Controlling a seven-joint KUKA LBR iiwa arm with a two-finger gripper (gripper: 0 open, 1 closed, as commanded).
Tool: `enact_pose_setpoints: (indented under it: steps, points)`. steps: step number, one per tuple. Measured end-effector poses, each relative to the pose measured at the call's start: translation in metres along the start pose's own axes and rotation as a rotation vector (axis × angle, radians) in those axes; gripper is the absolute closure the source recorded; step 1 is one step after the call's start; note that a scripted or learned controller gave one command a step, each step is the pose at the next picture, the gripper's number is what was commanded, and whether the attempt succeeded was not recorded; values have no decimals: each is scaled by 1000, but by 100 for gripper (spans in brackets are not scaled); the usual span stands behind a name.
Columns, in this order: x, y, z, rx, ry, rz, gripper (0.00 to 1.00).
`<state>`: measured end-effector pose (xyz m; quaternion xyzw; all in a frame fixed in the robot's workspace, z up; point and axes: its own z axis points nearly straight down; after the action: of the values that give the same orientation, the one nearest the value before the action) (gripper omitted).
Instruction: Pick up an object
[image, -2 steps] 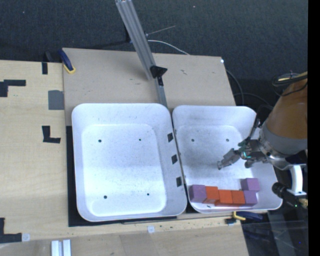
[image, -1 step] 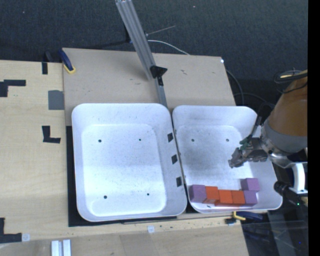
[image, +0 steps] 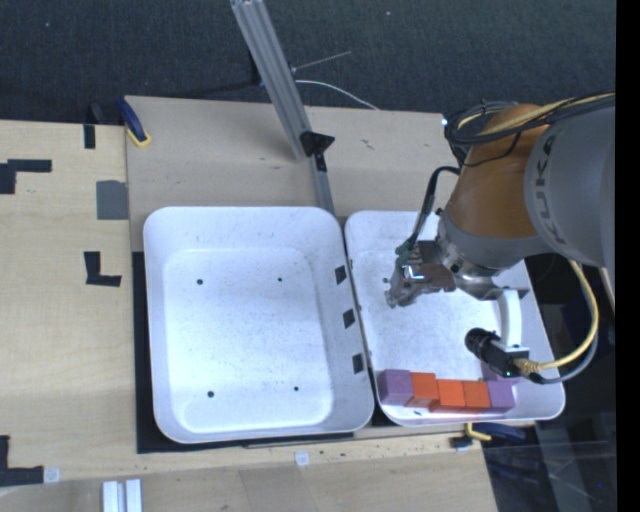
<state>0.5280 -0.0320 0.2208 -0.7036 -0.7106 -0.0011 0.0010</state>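
Note:
Along the near wall of the right bin (image: 385, 240) lies a row of blocks: a purple block (image: 397, 386) at the left, an orange block (image: 424, 388), a second orange block (image: 465, 395), and a purple block (image: 502, 393) at the right end. My gripper (image: 404, 289) hangs over the middle of the right bin, well above and behind the row. Nothing shows between its fingers, and their spacing is too small and dark to read.
The left bin (image: 160, 300) sits beside the right one. A slanted metal pole (image: 280, 80) rises behind the bins. The arm's orange band and cables fill the right side over the right bin.

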Motion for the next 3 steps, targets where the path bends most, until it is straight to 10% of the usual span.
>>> enact_pose_setpoints:
  steps: [1, 3]
  points:
    - [-5, -1, 0, 2, -3, 7, 0]
    - [-16, 97, 29, -2, -4, 6, 0]
